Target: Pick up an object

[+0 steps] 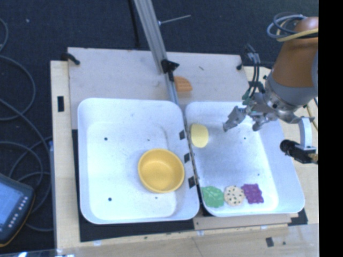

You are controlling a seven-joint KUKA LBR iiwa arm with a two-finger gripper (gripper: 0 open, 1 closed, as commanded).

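The gripper (246, 120) is hanging over the upper part of the right bin (278, 167), with its two fingers spread apart and nothing between them. One finger is pointing down-left toward the bin's middle and the other is sitting to its right; whether either tip is touching the bin floor cannot be told from this slanted view. The arm (293, 63) is reaching in from the right, its orange band sitting above the grey wrist.

Nearest to the gripper, a pale yellow round piece (199, 135) is lying at the right bin's left edge, just beside the divider between the bins, apart from the fingers. Along the near wall of the same bin three small things are sitting in a row: a green piece (213, 196), a cookie (233, 195) touching or almost touching it, and a purple piece (252, 193) just beside the cookie. All three are lying well apart from the gripper.

In the left bin (102, 143) a yellow bowl (161, 169) is standing upright, toward the right side. Behind the bins, on the counter (107, 74), a small orange thing (183, 84) is lying beside the foot of a slanted metal pole (153, 31).
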